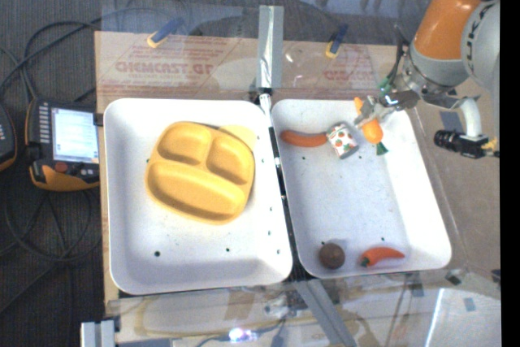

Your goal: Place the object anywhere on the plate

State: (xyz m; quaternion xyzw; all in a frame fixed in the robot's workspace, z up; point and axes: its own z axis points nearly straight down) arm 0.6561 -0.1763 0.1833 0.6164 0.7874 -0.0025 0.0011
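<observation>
A small orange toy carrot hangs at the far right corner of the right-hand bin, pinched at its upper end by the gripper of the grey-and-orange KUKA arm, whose fingers appear clamped on it, though the contact is small and partly masked. A green tip pokes out below the carrot.

The yellow divided plate sits well apart, in the middle of the left-hand bin. To do this step well, the arm likely needs to raise the carrot enough to pass over the raised rims where the two bins meet, carry it leftward without swinging, and let go low over one of the plate's three compartments so it does not roll off. The narrow hold looks like the main risk.

Just beside the carrot in the right bin lie a white cube with red and green markings and an orange sausage-shaped toy; near the front wall are a dark brown round object and a chilli-like orange pepper with a green stem.

Behind the bins, a clear sheet over brown backing carries reversed red lettering, too faint to read with confidence. A handheld pendant with a lit screen rests to the left; its display is illegible.
</observation>
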